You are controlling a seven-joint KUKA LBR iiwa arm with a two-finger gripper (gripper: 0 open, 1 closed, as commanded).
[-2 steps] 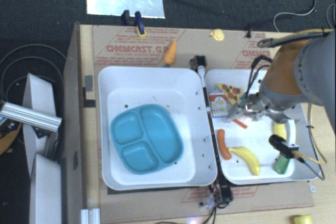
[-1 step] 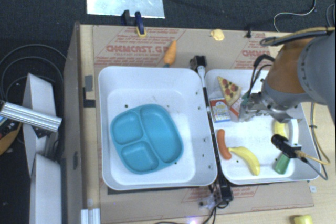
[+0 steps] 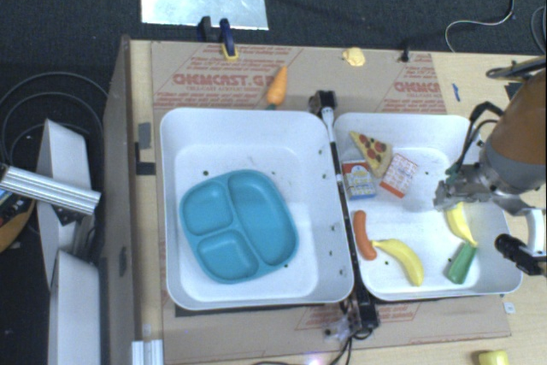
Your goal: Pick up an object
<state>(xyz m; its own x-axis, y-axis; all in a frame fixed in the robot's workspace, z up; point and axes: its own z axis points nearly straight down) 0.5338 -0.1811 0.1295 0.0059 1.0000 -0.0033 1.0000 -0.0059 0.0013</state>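
The right bin holds several toy foods. A pizza slice lies at its back left, with a small red and blue box and a white and red packet beside it. A red sausage and a yellow banana lie near the front. A second banana and a green vegetable lie at the right. My gripper hangs low over the bin's right half, just above the upper end of the second banana.
The left bin holds a blue divided plate. An orange carrot and a small yellow piece lie on the cardboard behind the bins. A black clamp sits at the back where the bins meet.
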